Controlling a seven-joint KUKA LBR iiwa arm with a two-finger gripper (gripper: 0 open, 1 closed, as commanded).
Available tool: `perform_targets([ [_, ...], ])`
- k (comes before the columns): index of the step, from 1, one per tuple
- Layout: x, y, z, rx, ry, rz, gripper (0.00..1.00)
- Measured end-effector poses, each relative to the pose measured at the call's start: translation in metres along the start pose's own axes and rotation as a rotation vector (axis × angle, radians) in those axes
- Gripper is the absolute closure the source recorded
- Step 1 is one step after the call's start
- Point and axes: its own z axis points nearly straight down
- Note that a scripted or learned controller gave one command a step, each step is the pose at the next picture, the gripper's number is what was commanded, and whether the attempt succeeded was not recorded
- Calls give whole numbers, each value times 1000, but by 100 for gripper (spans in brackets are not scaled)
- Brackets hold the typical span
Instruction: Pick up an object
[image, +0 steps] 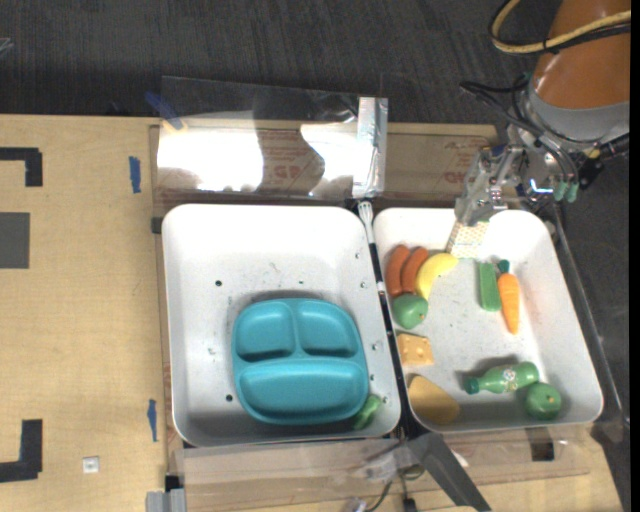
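Hovering pincer (470, 222) sits just above the banana (436, 270).

arm (580, 70): cut off top-right | green item (368, 408): half hidden behind teal tray (298, 360)

Two smooth white plastic bins (190, 300) are seen on a matt, wood-toned bench top (70, 330) — behind them, a glossy clear sheet (260, 150) catches glare. A teal compartment tray (298, 360) appears as satin-smooth plastic. Toy foods — an orange carrot (510, 300), a yellow lemon (435, 273), a green bottle (500, 379) — show a moulded plastic sheen. The gripper (478, 205) is finished in bare grey metal.
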Motion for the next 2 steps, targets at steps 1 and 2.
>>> perform_targets([
  [1, 0, 0, 2, 0, 3, 0, 0],
  [2, 17, -43, 111, -2, 16, -44, 0],
])
